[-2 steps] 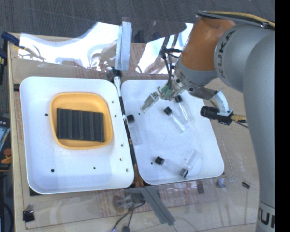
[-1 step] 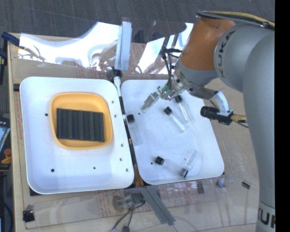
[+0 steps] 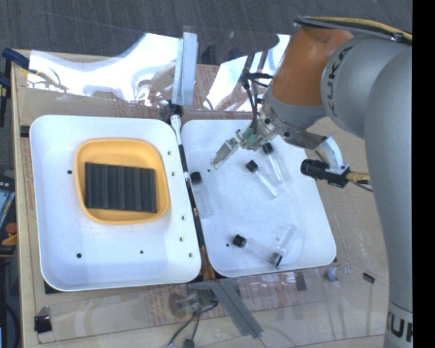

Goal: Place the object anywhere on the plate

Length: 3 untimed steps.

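Right now I see my arm (image 3: 362, 85) over the right bin (image 3: 257, 201), with the yellow plate (image 3: 122, 180) and its dark ridged block (image 3: 121, 187) well left of the gripper (image 3: 228, 151). Gripper state: cannot tell. Clear vials (image 3: 268, 180) lie just below-right of it.

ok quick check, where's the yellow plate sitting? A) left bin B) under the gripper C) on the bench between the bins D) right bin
A: the yellow plate lies in the left bin, with a dark ribbed block on it, while the gripper is over the right bin among small clear vials.
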Each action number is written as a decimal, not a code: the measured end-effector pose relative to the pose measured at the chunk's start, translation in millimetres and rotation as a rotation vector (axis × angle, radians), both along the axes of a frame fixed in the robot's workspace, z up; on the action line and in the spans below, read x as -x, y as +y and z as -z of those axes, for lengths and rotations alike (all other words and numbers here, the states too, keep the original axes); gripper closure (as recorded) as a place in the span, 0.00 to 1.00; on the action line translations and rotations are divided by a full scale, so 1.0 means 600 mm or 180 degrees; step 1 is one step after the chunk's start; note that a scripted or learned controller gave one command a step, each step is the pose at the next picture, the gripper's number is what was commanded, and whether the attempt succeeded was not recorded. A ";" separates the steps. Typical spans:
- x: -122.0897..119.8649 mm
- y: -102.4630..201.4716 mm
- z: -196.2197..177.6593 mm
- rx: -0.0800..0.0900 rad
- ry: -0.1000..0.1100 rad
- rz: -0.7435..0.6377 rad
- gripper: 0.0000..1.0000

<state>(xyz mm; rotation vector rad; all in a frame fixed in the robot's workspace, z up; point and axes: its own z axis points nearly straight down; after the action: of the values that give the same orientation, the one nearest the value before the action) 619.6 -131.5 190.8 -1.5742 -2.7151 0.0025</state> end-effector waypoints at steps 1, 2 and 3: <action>0.000 0.000 0.000 0.0000 0.0000 0.0000 0.00; -0.004 -0.014 -0.022 0.0002 -0.0013 -0.1063 0.00; -0.004 -0.015 -0.022 0.0003 -0.0013 -0.1062 0.00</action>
<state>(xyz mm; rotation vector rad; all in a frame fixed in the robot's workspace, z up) 621.9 -140.4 204.1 -1.1027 -2.9427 0.0012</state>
